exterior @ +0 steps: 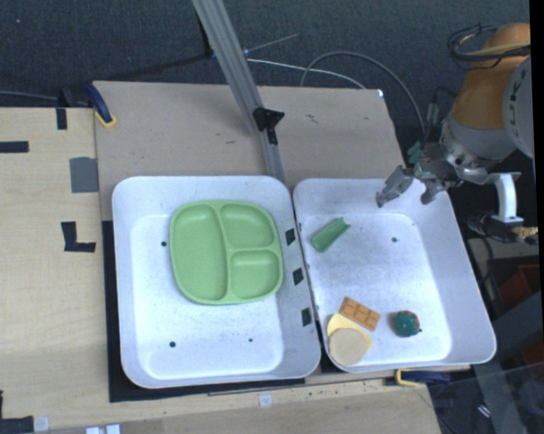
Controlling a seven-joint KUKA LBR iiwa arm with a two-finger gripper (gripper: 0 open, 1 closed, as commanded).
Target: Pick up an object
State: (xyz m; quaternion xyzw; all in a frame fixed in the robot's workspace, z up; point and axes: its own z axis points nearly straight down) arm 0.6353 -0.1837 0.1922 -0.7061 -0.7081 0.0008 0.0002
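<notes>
Bench: tan board surface [187, 125] carrying two shallow white bins side by side.
Left bin: rim [121, 263] white, speckled floor; holds a green divided plate [226, 250], three compartments, lying flat toward the bin's far edge and right side.
Right bin: rim [468, 284] white, speckled floor; carries four small objects.
Green piece: flat, elongated green object [328, 233], lying at a slant near the right bin's far-left corner, apart from the other items.
Waffle piece: small orange-brown square [359, 313] with a grid pattern, near the right bin's near edge, left of centre.
Round piece: pale cream disc [349, 345], touching or just overlapping the waffle piece on its near side, close to the bin's near-left corner.
Dark ball: small round object [404, 324], dark green with a red patch, near the near edge, just right of the waffle piece and apart from it.
Arm: grey with orange band [488, 103], reaching in over the right bin's far-right corner.
Gripper: fingers [409, 185] spread apart, nothing between them, hanging over the far edge of the right bin, well apart from all four objects.
</notes>
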